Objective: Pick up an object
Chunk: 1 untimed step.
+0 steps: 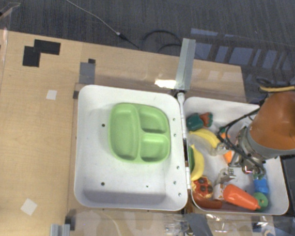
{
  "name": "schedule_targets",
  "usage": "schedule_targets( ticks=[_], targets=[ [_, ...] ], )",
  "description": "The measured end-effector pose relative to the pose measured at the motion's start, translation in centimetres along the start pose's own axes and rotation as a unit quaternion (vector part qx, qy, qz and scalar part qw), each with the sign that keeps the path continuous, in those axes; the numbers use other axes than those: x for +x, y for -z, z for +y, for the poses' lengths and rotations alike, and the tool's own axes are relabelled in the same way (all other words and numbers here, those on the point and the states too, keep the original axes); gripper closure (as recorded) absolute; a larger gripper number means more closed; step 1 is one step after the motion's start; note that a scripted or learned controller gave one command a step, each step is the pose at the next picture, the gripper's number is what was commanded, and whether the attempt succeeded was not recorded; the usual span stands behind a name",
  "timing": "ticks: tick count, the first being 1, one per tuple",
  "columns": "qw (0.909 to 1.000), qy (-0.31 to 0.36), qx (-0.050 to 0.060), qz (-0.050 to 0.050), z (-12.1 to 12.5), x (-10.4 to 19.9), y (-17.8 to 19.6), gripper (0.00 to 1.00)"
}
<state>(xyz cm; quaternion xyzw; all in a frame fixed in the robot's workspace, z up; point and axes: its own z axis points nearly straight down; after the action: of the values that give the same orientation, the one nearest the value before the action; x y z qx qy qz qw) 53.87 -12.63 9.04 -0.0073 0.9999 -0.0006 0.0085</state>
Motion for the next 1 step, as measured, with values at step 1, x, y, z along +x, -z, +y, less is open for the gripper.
schedule_targets(
  ticks=[1],
  targets=[
    [0.9998,-0.018,0.0,0.001,1.98,-4.38,-0.15,0.0]
  ],
)
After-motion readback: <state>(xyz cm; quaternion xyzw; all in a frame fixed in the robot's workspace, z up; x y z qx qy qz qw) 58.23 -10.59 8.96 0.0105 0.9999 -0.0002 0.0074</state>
